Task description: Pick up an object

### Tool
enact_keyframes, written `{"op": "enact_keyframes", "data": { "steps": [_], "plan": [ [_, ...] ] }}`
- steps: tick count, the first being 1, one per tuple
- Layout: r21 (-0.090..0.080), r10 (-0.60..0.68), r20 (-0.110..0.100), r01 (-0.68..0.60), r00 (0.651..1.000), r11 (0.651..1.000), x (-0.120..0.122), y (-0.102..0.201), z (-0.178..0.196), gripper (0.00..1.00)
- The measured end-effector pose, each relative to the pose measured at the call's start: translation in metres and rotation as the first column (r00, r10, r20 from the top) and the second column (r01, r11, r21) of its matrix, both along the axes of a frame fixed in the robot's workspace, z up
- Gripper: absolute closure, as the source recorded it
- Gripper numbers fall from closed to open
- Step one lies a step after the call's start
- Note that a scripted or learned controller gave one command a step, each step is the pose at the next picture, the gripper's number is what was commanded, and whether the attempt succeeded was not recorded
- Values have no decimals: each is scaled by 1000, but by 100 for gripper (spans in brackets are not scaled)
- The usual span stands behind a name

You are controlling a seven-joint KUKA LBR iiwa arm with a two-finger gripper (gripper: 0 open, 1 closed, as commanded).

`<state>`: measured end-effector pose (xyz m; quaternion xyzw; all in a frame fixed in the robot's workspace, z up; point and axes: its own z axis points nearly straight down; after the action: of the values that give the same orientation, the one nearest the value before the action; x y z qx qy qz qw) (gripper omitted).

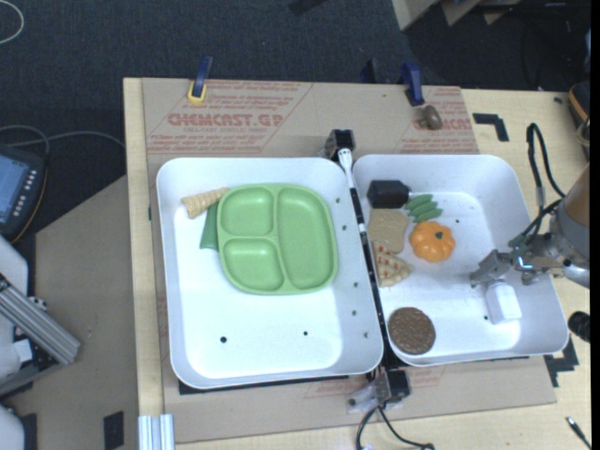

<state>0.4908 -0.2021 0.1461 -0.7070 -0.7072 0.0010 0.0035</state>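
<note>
The right bin (469,174) holds a small orange pumpkin (432,241), a green pea pod (424,206), a black block (387,193), a tan cracker (385,227), a waffle-patterned wedge (391,265) and a round brown patty (411,330). My gripper (495,272) hangs low over that bin's right side, about a hand's width right of the pumpkin. A small white block (503,303) lies just below it in the view. I cannot make out anything held in the gripper.
The left bin (187,345) carries a green divided plate (278,238), with a tan cone (203,202) and a green piece (208,228) at its left edge. Blue clamps (411,82) grip the board's far edge. A cable (536,172) loops near the arm.
</note>
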Motion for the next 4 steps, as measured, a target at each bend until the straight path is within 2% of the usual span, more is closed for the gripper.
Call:
{"op": "enact_keyframes", "data": {
  "steps": [1,2,3,4],
  "plan": [
    [-1,-1,1,1,1000,1000,-5,-2,-44,0],
    [-3,-1,4,1,1000,1000,-6,-1,-62,0],
    [-5,-1,7,2,1000,1000,-5,-2,-51,100],
    [-7,1,13,-1,1000,1000,5,1,7,100]
  ]
}}
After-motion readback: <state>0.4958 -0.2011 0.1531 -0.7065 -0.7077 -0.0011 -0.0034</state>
